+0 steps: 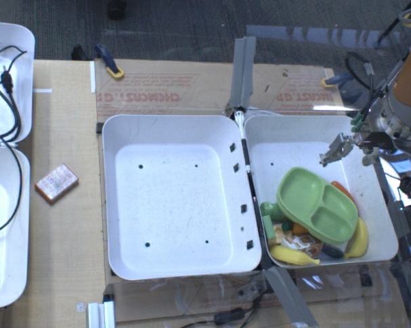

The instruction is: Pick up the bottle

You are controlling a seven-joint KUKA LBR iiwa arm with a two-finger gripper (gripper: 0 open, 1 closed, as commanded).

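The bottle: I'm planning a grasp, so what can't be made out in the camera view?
- Bottle: not identifiable; the green plate covers most of the pile.
- Items under the plate: partly hidden, beyond two bananas.
- Gripper: too small to tell its state.
- Arm: cut by the right edge.

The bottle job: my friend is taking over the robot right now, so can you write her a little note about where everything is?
Gripper: up over the right bin, near its back right corner, nothing between its fingers.
Things: a green divided plate lies on a pile at the front of the right bin, with bananas along the front edge. A green thing pokes out at the plate's left; I cannot tell if it is the bottle.
Done: nothing picked up.
Left: find the bottle, grab it, lift it.
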